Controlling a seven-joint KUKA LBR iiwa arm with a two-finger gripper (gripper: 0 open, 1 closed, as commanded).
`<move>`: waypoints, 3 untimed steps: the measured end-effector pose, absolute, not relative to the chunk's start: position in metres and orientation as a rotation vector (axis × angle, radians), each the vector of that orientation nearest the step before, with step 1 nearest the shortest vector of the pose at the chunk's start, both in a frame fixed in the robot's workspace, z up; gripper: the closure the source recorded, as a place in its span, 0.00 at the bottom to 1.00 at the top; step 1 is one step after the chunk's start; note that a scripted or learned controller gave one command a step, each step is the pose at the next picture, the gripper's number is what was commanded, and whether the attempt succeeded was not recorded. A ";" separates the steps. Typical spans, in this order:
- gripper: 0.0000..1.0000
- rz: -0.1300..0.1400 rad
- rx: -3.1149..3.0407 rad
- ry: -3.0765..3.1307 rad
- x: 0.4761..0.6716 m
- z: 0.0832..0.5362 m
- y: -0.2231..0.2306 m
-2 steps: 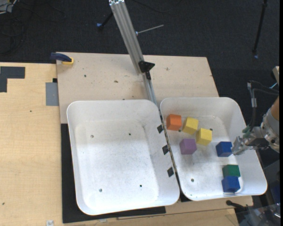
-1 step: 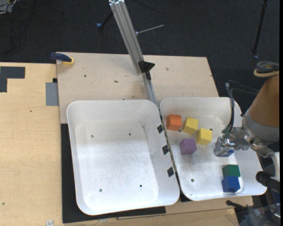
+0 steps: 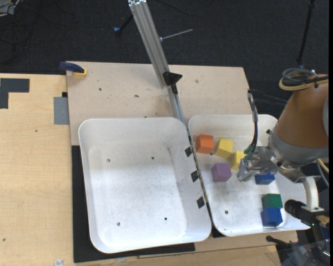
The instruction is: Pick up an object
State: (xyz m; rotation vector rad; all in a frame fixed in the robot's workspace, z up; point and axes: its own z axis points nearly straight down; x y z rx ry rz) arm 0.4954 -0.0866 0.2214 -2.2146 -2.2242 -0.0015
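Observation:
The right bin [image 3: 233,220] holds several small blocks: an orange one [image 3: 205,143], a yellow one [image 3: 225,147], a purple one [image 3: 221,172], a second yellow piece [image 3: 238,159] partly behind the gripper, a blue one [image 3: 265,177] under the wrist, a green one [image 3: 272,200] and another blue one [image 3: 271,216]. My gripper [image 3: 245,170] hangs low in this bin, just right of the purple block and over the second yellow piece. The arm's orange band [image 3: 302,118] rises above it.
The left bin [image 3: 94,148] lies beside the right one, split from it by a rim with black clips [image 3: 193,175]. A slanted aluminium bar [image 3: 152,43] stands behind the bins. A blue clamp [image 3: 72,67] sits at the board's far left corner.

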 end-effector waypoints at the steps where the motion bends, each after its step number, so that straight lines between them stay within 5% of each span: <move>1: 1.00 0.001 -2.213 -2.222 0.490 0.225 -0.041; 3: 1.00 0.005 -2.214 -2.222 0.492 0.221 0.056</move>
